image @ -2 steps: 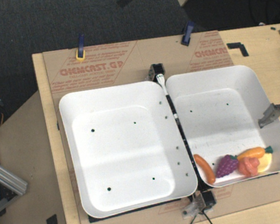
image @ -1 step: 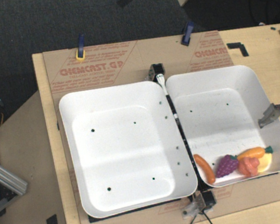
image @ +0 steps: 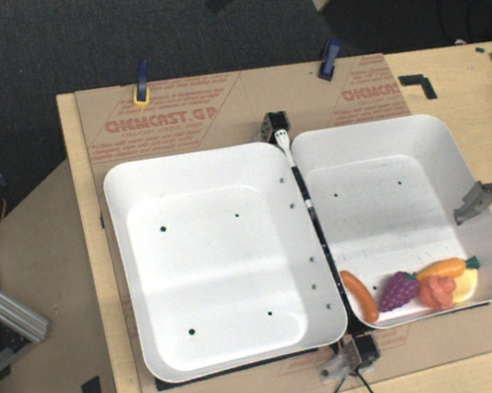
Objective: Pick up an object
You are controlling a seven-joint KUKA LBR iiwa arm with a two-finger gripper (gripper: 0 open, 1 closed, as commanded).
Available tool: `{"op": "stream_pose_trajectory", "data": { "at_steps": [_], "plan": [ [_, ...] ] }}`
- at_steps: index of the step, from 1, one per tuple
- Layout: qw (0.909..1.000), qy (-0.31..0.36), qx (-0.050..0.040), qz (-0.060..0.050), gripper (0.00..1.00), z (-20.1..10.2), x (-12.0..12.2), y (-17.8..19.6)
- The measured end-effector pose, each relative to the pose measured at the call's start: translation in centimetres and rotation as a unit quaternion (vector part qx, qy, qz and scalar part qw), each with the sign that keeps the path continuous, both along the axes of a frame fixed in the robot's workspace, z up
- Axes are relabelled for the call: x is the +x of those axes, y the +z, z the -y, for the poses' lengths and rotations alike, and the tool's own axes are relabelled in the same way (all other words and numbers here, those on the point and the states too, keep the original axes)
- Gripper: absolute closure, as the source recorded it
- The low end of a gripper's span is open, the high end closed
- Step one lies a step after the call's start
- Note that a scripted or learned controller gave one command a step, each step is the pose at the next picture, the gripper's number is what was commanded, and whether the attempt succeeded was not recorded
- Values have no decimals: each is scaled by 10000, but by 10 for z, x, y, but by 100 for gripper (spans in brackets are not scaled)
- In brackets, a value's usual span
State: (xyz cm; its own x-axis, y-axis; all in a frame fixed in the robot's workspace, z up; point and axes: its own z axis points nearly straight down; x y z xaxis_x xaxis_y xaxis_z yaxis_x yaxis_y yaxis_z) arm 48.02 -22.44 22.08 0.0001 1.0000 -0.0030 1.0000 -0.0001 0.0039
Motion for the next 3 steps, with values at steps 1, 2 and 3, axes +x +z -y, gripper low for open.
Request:
{"op": "stream_pose_trajectory", "data": {
  "at_steps": [1,2,3],
  "plan": [
    [10000,0,0,0,0,0,0,0],
    [10000,0,0,0,0,0,0,0],
    [10000,0,0,0,0,0,0,0]
  ]
}}
